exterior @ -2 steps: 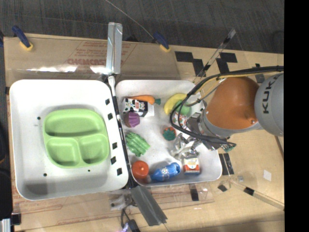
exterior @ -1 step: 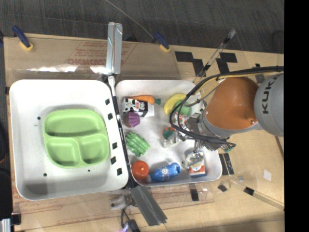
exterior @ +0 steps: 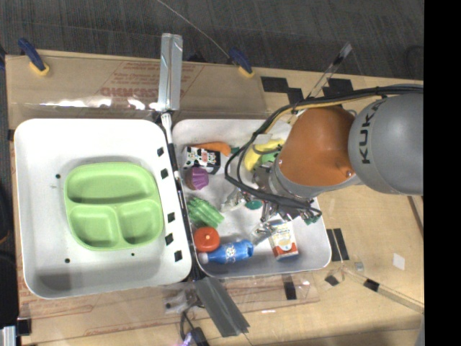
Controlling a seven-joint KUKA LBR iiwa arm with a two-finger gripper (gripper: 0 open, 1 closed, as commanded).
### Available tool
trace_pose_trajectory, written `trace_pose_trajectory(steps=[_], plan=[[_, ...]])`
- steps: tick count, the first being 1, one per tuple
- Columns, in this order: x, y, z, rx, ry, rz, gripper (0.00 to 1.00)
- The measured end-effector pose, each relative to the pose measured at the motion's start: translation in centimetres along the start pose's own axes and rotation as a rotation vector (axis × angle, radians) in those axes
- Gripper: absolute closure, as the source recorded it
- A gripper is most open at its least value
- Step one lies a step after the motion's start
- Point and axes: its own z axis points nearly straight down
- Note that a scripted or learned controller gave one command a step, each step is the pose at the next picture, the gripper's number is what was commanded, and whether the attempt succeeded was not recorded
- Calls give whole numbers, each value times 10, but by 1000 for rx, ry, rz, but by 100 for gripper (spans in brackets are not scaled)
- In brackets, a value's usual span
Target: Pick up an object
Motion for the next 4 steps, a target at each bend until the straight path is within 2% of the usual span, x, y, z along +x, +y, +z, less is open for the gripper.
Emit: trace_pose_trajectory(steps=[1, 2, 3, 4], plan=[[32, 27, 0, 2, 0, -180, 0], [31, 25, -11, 9, -1, -183, 100], [-19, 59, -204, 12, -8, -309, 100], [-64, 77, -179, 2, -2, -364, 100]])
